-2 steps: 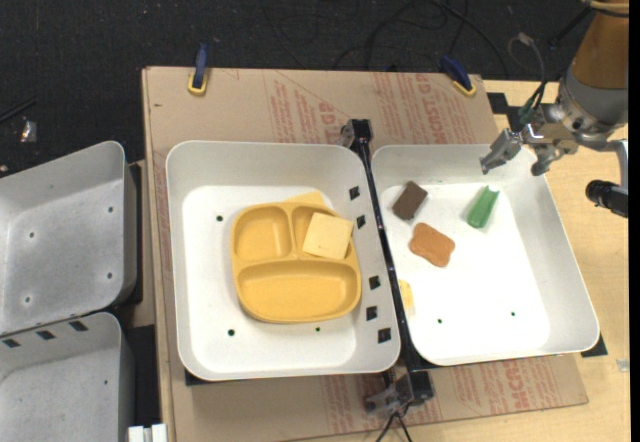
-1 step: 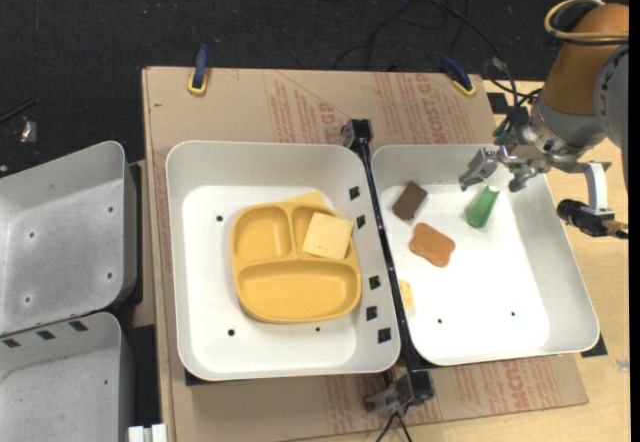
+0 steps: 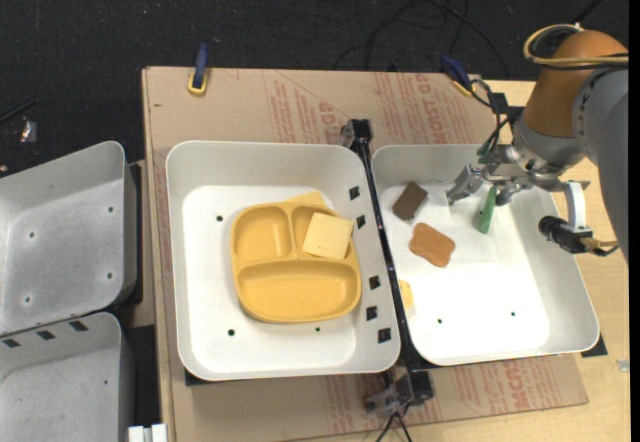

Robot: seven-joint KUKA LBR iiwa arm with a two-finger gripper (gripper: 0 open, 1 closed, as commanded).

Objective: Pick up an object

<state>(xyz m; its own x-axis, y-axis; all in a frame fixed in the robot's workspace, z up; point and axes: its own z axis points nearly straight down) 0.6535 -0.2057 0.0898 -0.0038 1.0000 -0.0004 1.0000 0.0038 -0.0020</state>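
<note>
My gripper [image 3: 478,193] hangs low over the far part of the right bin [image 3: 520,330], its fingers spread open. A green stick-like object [image 3: 486,214] lies just beneath it, close to the right finger; nothing is clamped between the fingers. Left of the gripper a dark brown block [image 3: 409,200] rests on the bin floor. An orange-brown rounded piece [image 3: 432,245] lies nearer the front.
The left bin [image 3: 200,330] holds a yellow divided tray [image 3: 290,290] with a pale yellow block [image 3: 327,235] on it. A black divider [image 3: 380,260] separates the bins, with a small yellow bit [image 3: 405,296] beside it. Grey trays [image 3: 60,220] lie at the far left.
</note>
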